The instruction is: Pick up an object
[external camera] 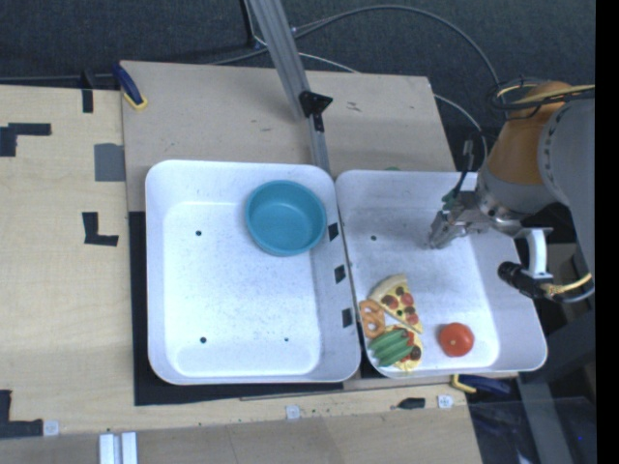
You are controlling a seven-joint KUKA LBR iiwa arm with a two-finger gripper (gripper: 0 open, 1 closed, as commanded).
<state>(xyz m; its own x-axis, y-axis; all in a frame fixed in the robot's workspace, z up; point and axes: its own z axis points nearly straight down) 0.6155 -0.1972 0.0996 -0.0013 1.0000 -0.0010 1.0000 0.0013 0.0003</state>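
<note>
Glossy round tomato point(456, 338) beside flat toy pizza slice point(392, 323), speckled white bin point(406, 222).

A bowl point(285, 217) is sitting in the left bin point(184, 346), at its far right corner. Right of that bin, the second bin point(387, 191) is holding a pizza slice point(392, 322) and a tomato point(456, 339) along its near edge.

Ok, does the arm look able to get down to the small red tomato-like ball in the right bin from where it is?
Probably yes. The small red tomato-like ball lies apart from the pizza-slice toy, nothing over it, and the end effector hovers in the same right white bin, farther back.
</note>
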